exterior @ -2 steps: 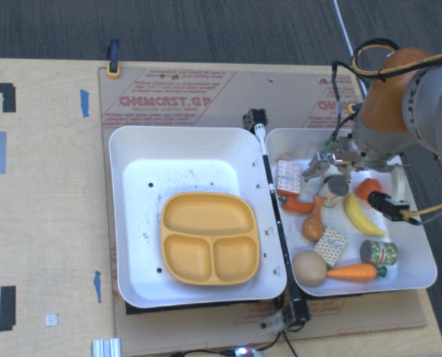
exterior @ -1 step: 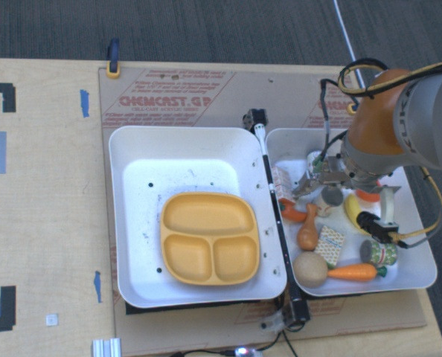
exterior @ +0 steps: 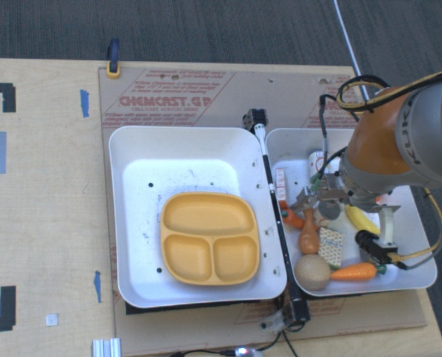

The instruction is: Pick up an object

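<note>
Gripper (exterior: 315, 199) hangs in rt bin (exterior: 422, 277) just above brown pear-shaped obj (exterior: 309, 233); finger state can't tell.

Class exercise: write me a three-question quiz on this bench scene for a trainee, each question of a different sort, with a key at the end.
1. True or false: the yellow divided tray lies in the left bin.
2. Which thing lies nearest the front edge of the right bin? A) the carrot B) the banana C) the white bottle
3. Fill in: the gripper is over the ____ bin.

Key: 1 true; 2 A; 3 right.
</note>
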Robot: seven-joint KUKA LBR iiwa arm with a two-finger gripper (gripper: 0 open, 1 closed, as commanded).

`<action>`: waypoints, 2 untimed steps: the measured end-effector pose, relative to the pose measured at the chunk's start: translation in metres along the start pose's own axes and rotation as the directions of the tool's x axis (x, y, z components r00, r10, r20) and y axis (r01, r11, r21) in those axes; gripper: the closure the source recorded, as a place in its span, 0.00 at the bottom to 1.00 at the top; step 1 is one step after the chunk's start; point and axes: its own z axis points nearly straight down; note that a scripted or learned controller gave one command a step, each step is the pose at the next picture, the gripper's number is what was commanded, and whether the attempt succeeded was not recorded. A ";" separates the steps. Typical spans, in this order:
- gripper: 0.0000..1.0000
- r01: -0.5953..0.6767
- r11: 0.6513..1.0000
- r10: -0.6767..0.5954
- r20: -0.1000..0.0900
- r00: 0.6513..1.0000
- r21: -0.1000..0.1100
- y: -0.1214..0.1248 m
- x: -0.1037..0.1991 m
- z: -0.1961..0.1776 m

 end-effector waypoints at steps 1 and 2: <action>0.00 0.000 1.000 0.000 0.000 1.000 -0.001 -0.030 0.000 0.000; 1.00 0.000 1.000 0.000 0.000 1.000 -0.004 -0.029 0.000 -0.010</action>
